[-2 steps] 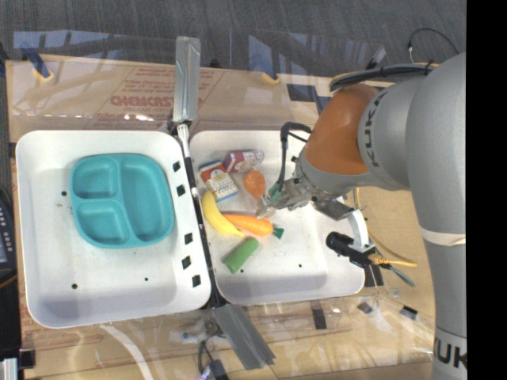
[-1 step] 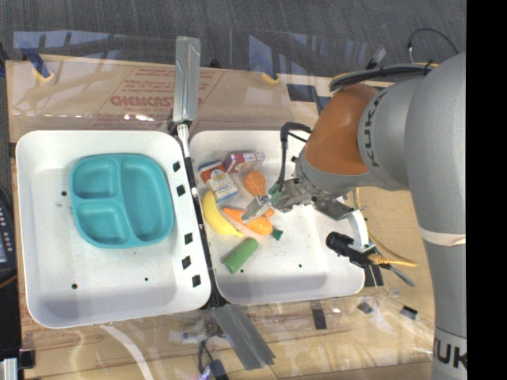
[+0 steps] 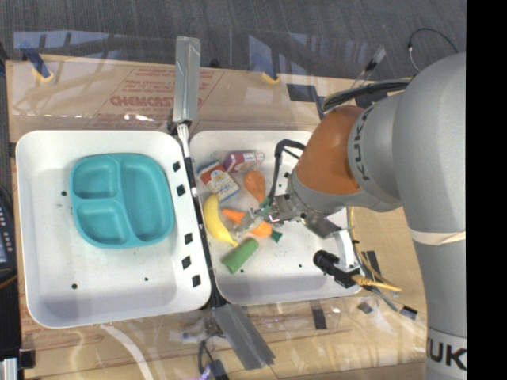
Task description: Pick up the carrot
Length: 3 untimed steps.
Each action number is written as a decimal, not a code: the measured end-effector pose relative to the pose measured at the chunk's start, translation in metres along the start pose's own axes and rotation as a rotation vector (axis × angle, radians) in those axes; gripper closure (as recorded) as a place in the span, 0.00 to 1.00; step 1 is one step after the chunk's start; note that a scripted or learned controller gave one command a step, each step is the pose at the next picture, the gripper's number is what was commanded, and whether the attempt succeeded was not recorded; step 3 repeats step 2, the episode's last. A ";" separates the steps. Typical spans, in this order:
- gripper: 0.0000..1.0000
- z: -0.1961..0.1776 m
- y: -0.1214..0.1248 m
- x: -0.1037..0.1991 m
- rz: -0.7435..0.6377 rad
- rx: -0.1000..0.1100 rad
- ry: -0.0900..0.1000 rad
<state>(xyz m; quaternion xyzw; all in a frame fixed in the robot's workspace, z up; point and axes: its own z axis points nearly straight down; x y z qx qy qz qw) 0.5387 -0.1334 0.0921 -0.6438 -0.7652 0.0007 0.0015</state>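
The carrot (image 3: 234, 214) lies in the right bin (image 3: 317, 279), just right of the banana. It is orange, and a green tuft shows at its right end. My gripper (image 3: 264, 215) is down over the carrot's middle and covers part of it. More orange (image 3: 261, 230) shows just below the gripper. The grey arm with its orange band (image 3: 333, 161) reaches in from the right.
A yellow banana (image 3: 212, 218), a green cucumber (image 3: 239, 255), another orange item (image 3: 254, 184) and two small packets (image 3: 224, 184) crowd the right bin's left half. A teal divided plate (image 3: 123, 199) sits in the left bin (image 3: 47, 291).
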 end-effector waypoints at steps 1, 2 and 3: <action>1.00 -0.007 -0.002 0.001 -0.004 0.008 0.002; 1.00 -0.118 0.051 0.044 -0.146 -0.002 -0.002; 1.00 -0.118 0.051 0.044 -0.146 -0.002 -0.002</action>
